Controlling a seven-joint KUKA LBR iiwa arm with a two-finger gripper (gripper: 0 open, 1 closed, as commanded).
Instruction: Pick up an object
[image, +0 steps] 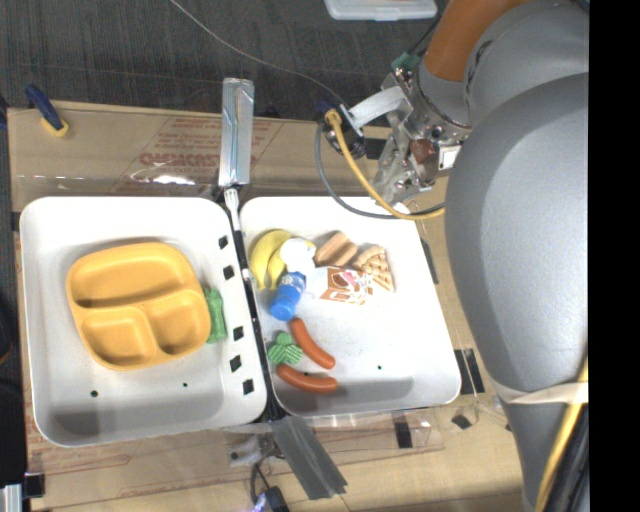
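My one fixed camera looks down at a slant from above the table (120, 140), taking in both white bins (40, 300) side by side. The grey arm (520, 200) looms close along the right, reaching in.

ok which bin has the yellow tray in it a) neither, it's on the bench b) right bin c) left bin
c, the yellow tray lies in the left bin, while the right bin has the banana and other toy food.
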